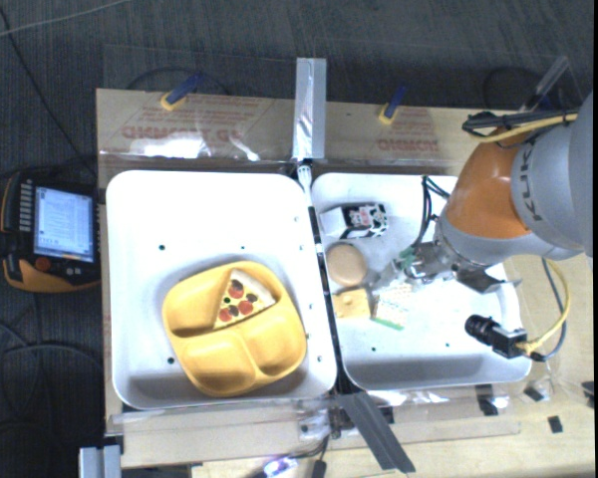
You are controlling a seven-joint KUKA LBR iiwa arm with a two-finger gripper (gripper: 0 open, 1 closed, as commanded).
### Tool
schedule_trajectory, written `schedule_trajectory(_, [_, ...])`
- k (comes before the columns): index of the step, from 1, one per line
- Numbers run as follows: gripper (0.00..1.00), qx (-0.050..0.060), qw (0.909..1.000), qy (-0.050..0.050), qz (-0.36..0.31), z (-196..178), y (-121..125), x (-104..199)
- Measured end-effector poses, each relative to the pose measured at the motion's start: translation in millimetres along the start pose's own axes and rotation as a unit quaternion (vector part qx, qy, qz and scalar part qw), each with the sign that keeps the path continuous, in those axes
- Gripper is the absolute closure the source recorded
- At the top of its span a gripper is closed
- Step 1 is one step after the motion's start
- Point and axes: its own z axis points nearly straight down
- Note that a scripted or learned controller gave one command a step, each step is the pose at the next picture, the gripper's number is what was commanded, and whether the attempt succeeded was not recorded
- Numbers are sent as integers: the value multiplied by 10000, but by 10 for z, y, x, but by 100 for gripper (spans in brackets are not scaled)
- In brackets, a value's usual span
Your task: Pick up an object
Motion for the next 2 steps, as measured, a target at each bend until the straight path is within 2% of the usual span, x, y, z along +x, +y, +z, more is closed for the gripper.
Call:
schedule_trajectory(1, [100, 2, 10000, -6, 41, -914, -95, 999])
schedule_trajectory(2, [100, 2, 9963, -19, 864, -1439, -14, 593])
